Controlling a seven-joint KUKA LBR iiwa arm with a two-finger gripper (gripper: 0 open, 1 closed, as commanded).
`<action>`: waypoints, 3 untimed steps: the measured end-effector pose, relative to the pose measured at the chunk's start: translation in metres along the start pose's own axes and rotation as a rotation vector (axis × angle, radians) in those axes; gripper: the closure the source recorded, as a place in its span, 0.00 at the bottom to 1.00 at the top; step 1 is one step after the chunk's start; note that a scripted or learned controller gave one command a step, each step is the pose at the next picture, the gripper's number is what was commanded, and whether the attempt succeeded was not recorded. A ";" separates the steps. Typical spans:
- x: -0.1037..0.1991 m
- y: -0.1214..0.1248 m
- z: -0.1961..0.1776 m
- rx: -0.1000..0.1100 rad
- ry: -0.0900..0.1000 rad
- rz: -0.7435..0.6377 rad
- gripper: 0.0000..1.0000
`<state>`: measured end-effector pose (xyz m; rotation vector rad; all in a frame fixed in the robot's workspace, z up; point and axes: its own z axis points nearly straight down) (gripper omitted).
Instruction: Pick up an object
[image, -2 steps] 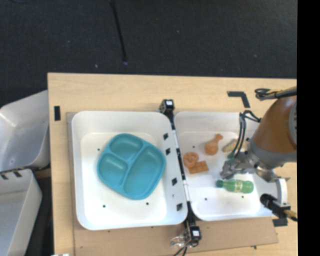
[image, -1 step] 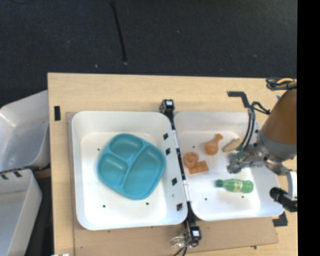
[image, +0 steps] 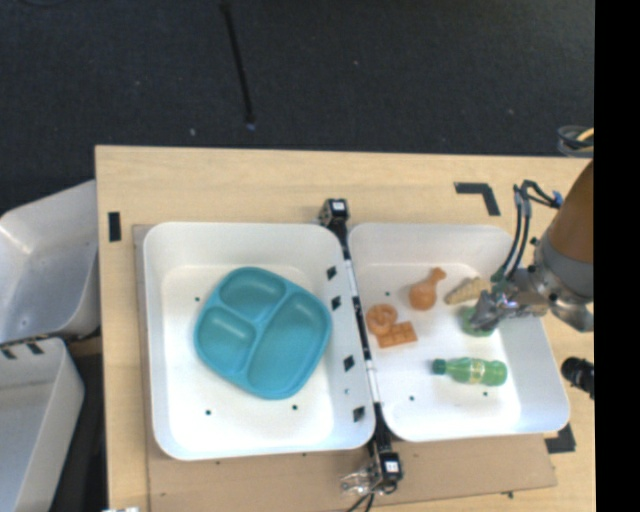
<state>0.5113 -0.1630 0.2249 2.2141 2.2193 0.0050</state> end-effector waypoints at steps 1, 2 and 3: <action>0.047 0.014 -0.013 0.004 0.003 -0.004 1.00; 0.100 0.031 -0.023 0.005 0.003 -0.005 1.00; 0.150 0.044 -0.011 0.006 0.002 -0.004 1.00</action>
